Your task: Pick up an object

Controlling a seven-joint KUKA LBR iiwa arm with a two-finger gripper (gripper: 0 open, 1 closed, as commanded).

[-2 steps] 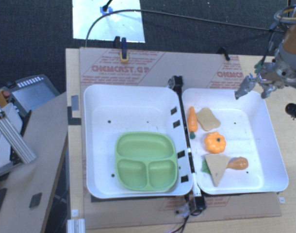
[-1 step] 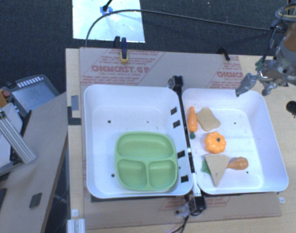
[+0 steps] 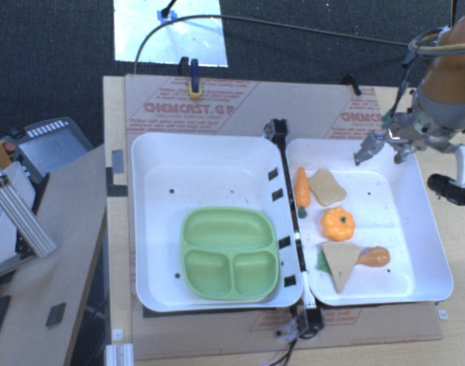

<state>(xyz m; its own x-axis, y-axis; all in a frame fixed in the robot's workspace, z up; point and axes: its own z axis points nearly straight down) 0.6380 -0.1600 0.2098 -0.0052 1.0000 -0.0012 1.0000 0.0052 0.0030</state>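
Camera view showed my hand (image 3: 384, 148) hovering over the far edge of the right bin (image 3: 415, 227), fingers apart, nothing between them. Step looked like approach, pre-grasp; no object picked yet. Candidates all lay in the right bin, toward its left half: orange carrot (image 3: 301, 187) against the bin's left wall, tan bread slice (image 3: 327, 187) just beside it, small orange pumpkin (image 3: 338, 223) nearer the bin's middle, tan wedge (image 3: 339, 262) toward the near wall with an orange-brown piece (image 3: 375, 257) touching its right side. My guess was that the next move needed travel down-left from the bin's far edge, then a descent centred on one item; the pumpkin sat clearest of neighbours. Green divided plate (image 3: 230, 252) sat in the left bin (image 3: 164, 204). Readable print on the sheet (image 3: 217, 101) beyond the right bin's far-left corner: "CHEMCAST GP", repeated partly further right.
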